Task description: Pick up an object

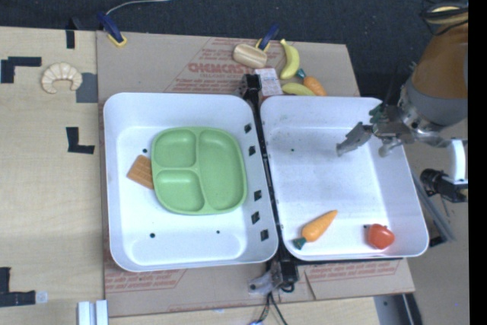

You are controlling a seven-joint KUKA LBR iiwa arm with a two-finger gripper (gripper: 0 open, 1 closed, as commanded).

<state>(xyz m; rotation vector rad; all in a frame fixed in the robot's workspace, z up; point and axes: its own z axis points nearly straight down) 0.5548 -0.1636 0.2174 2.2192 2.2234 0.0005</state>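
A toy carrot (318,225) lies near the front of the right bin (319,164), and a red tomato-like toy (380,237) sits in that bin's front right corner. My gripper (372,141) hangs over the right bin's far right part, well behind both toys. Its two fingers (352,141) are spread apart with nothing between them. The arm comes in from the right edge.
The left bin (122,164) holds a green divided plate (199,170) and a tan cracker-like piece (141,172) at its left. Behind the bins lie bananas (290,62), a bread roll (249,54) and a small box (268,80). A croissant (61,77) rests far left.
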